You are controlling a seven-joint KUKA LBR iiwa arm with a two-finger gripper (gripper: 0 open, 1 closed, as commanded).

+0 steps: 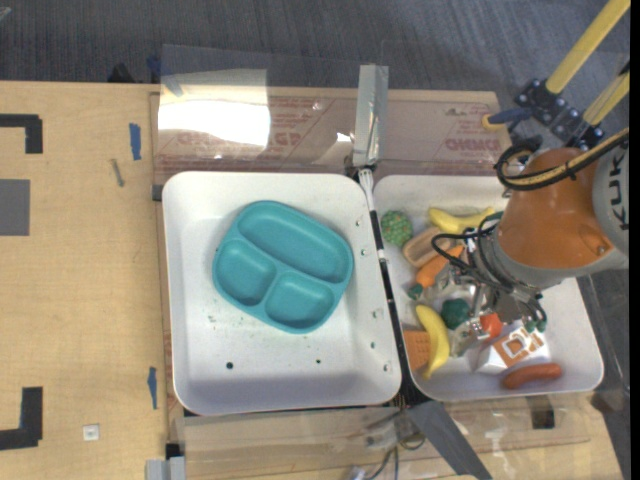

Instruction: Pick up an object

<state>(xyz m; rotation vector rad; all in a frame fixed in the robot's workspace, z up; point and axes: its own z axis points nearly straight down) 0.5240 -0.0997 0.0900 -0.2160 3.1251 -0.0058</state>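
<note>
Wooden bench (80, 268), two white bins. Down in the cluttered right bin (582, 340), gripper (470, 303), open or closed impossible to tell. Just left of it, toy banana (432, 336): likely light, hard, slick; best pinched across its narrow middle.

Robotics lab: plywood bench (70, 268) w/ tape marks, two white bins (190, 368), clear screen (260, 128), grey carpet.
</note>
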